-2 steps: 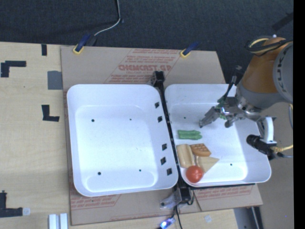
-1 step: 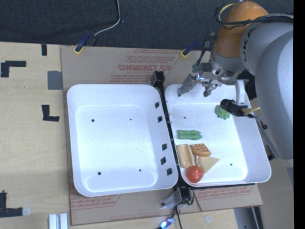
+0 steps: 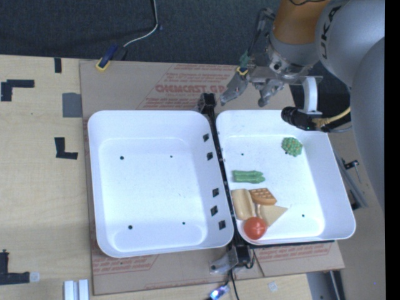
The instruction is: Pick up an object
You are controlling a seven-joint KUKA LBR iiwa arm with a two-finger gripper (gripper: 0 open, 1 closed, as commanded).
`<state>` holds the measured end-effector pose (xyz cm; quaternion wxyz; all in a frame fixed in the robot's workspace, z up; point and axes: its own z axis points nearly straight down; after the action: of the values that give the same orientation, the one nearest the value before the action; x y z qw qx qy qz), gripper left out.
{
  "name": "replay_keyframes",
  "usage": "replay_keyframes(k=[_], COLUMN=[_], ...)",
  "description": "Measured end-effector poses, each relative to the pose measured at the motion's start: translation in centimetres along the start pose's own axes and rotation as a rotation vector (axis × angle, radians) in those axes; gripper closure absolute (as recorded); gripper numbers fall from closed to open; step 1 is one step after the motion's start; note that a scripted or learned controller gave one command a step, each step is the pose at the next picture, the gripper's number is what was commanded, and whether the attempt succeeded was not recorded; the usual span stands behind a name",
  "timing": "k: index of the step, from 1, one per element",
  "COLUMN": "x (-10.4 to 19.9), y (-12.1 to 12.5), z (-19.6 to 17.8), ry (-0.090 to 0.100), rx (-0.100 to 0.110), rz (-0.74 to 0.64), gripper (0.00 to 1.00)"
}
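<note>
Above the far rim of the right bin (image 3: 312, 167), the end effector (image 3: 250, 95) hung spread wide, holding nothing; the green broccoli piece (image 3: 291, 146) lay inside, well apart from it.

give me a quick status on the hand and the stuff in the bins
Hand open, holding nothing, above far edge of right bin. Green pod, waffle, tomato, green floret all lying in right bin. Nothing blocking.
</note>
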<state>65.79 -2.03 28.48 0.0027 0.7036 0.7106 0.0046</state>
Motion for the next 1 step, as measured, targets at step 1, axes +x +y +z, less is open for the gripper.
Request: replay_keyframes(k=[1], x=[5.96], y=[-4.48], z=[-14.31], ry=[0.001], rx=[-0.005], rz=[0.0], gripper=[0.0])
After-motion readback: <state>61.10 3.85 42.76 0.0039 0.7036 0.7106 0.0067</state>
